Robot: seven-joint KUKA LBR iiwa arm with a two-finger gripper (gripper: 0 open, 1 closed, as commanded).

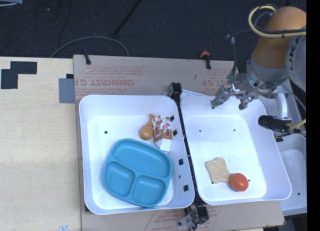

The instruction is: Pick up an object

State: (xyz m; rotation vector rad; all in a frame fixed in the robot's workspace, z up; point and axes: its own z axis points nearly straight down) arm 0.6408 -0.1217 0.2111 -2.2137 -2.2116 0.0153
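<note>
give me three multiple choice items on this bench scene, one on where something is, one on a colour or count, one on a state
1. Where is the blue divided plate?
A. in the left bin
B. in the right bin
C. on the wooden bench top

2. How many things lie in the right bin?
A. none
B. two
C. four

3. How does the tool stand?
A. shut on the tomato
B. down among the things in the left bin
C. open above the right bin's far edge, holding nothing

Answers:
1 A, the plate lies in the near part of the left bin.
2 B, a slice of bread and a red tomato lie there, touching.
3 C, the fingers are spread with nothing between them, far from the tomato.
</note>
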